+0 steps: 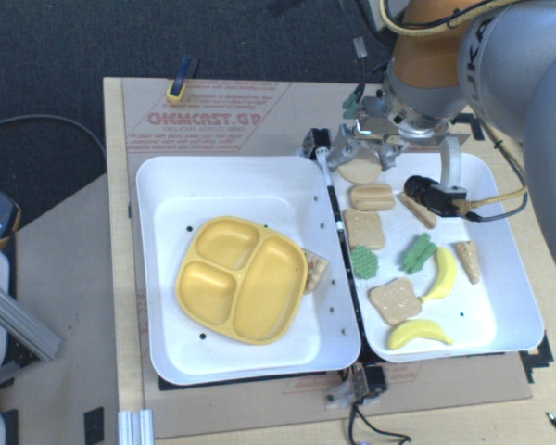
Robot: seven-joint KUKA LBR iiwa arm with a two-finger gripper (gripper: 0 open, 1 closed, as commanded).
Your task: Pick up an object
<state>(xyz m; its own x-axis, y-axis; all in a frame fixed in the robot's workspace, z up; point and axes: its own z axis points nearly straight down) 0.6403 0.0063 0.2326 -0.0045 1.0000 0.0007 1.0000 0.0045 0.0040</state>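
My fingers (366,149) hang at abt 11 o'clock of the R bin (505,258), close to the wall it shares w/ the L bin (157,248). Can't tell if they're wide or narrow, since the wrist hides the tips. Things to pick are nearly all in the R bin. A pale round biscuit (360,171) lies just at my 6 o'clock; can't tell if I'm touching it. Running on toward 6 along the bin's left wall are a tan oblong bun (371,197), a square cracker (364,229) & a green round piece (364,263), each just beside the next. A brown stick (417,210) lies tilted at 3 o'clock of the bun. Mid-bin is a green leafy piece (417,253), w/ a banana (442,274) against it at 4 o'clock & a cone (467,260) at the banana's 2 o'clock. A bread slice (395,298) sits at the banana's 8 o'clock, and a second banana (419,335) is just beside the slice at 5 o'clock, near the front wall. In the L bin a yellow divided plate (241,278) sits mid-bin, w/ a small tan piece (315,269) at its rim at 3 o'clock. Both bins rest on a brown surface (213,123).
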